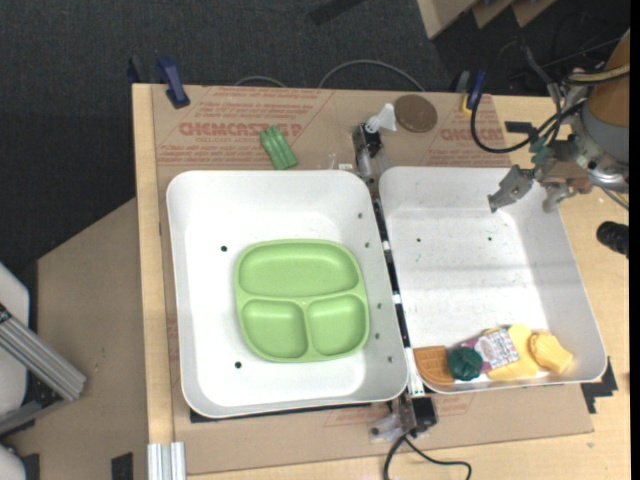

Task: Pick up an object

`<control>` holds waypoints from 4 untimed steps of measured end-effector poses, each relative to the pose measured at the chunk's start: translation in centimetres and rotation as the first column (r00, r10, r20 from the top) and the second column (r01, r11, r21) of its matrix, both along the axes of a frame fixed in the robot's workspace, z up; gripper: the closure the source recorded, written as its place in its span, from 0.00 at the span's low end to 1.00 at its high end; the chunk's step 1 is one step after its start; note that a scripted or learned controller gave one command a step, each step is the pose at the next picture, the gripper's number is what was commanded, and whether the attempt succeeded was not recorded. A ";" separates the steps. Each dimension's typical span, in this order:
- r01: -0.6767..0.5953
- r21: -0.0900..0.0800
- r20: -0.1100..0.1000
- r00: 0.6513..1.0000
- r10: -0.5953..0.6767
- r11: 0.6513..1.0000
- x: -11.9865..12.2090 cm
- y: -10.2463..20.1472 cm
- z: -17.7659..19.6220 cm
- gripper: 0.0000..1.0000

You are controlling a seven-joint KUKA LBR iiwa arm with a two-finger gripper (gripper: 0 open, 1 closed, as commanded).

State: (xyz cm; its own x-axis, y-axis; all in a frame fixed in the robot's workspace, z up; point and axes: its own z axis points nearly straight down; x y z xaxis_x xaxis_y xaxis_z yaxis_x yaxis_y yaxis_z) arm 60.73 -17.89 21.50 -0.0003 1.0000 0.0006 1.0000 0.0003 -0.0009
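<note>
The table (150, 268) carries two white bins: the left bin (200, 368) holds a green divided tray (300, 298), the right bin (470, 268) has a small heap of objects (495, 353) in its near corner. The tool (527, 190) hangs above that bin's far edge, fingers spread, gripping nothing. I'd say it's at the approach step: next it needs to cross toward the heap, come down over one piece and close

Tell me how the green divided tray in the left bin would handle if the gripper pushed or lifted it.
The green tray looks like rigid moulded plastic, so probably stiff and light. Lying flat in the left bin, it would likely slide, not tip. Its low rounded rim may be hard to pinch.
</note>
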 end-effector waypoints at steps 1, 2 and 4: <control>0.001 -0.004 0.005 1.000 -0.001 1.000 3.3 -3.5 -5.9 0.00; 0.004 0.004 -0.011 1.000 -0.004 1.000 -6.5 -3.7 -12.9 0.00; -0.002 -0.002 0.007 1.000 0.002 1.000 2.8 -3.9 -11.9 1.00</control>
